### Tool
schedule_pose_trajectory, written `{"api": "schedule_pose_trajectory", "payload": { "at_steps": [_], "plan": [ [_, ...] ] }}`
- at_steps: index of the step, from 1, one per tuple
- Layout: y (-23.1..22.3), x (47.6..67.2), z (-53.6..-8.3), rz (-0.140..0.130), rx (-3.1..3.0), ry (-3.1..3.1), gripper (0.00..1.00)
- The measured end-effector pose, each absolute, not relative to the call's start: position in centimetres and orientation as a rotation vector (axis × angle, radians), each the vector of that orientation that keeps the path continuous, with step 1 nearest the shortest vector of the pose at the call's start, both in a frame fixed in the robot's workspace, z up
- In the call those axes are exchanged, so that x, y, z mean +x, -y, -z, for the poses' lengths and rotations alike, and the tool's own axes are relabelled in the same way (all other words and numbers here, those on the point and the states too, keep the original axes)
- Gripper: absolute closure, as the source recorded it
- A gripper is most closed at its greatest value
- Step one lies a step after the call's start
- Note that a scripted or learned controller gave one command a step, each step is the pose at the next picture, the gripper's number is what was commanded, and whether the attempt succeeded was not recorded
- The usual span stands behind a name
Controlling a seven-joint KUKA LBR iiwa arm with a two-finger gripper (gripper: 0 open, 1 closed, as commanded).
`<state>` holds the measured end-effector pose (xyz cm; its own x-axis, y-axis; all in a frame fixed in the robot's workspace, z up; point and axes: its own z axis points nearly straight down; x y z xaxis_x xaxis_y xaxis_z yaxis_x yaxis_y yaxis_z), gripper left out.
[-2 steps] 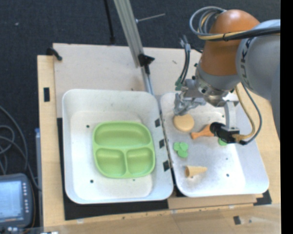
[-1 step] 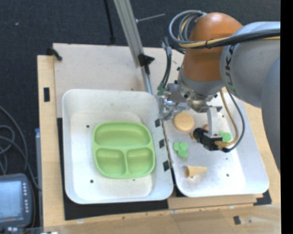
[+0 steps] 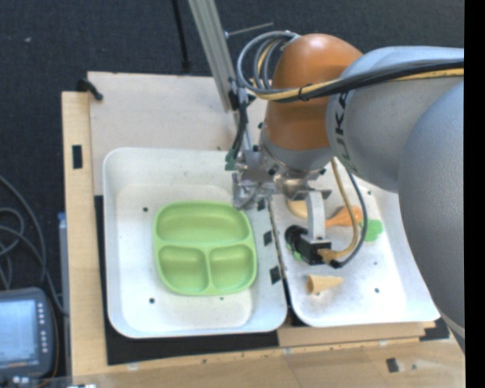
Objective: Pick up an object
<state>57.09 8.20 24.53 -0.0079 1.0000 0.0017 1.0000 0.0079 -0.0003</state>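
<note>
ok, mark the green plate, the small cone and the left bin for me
green plate [image 3: 204, 247], camera view, on its centre divider
small cone [image 3: 323, 284], camera view, mid-body
left bin [image 3: 133, 217], camera view, bare floor left of the plate

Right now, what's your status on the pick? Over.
Gripper over the divide between bins, beside green plate. Plate lies in left bin; cone and orange piece in right bin. Arm covers part of right bin.
</note>
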Motion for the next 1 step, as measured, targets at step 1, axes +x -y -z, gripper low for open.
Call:
{"api": "schedule_pose_trajectory", "payload": {
  "at_steps": [1],
  "plan": [
    [-7.88, 57.16, -24.56, 0.003, -2.22, 2.223, 0.0]
  ]
}}
